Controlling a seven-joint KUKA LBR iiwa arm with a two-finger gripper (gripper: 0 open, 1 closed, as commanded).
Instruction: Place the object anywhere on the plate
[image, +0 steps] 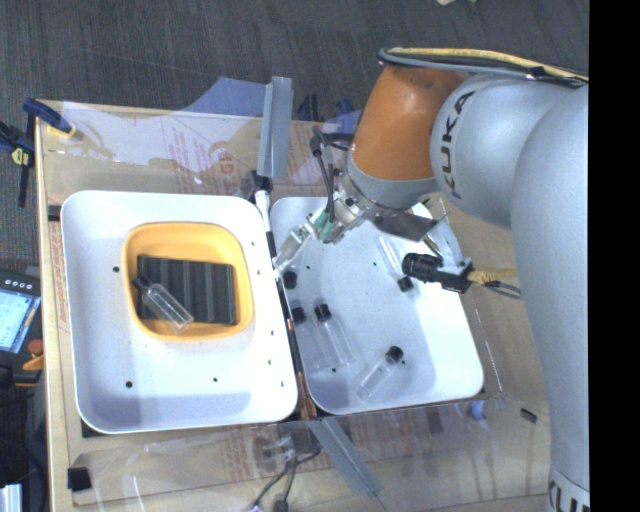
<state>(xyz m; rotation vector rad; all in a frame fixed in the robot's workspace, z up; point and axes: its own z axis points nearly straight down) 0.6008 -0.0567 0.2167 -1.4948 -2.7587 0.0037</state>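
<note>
Gripper is held low over the right bin's left rim, presumably between picks; one vial lies on the yellow plate; two vials wait in the right bin.

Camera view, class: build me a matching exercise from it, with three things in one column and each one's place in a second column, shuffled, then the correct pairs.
Things
1. yellow plate
2. clear vial on the dark insert
3. two black-capped vials

Places
A. lying loose in the right bin
B. in the left bin
C. resting on the plate, tilted

Pairs: 1-B, 2-C, 3-A
</note>
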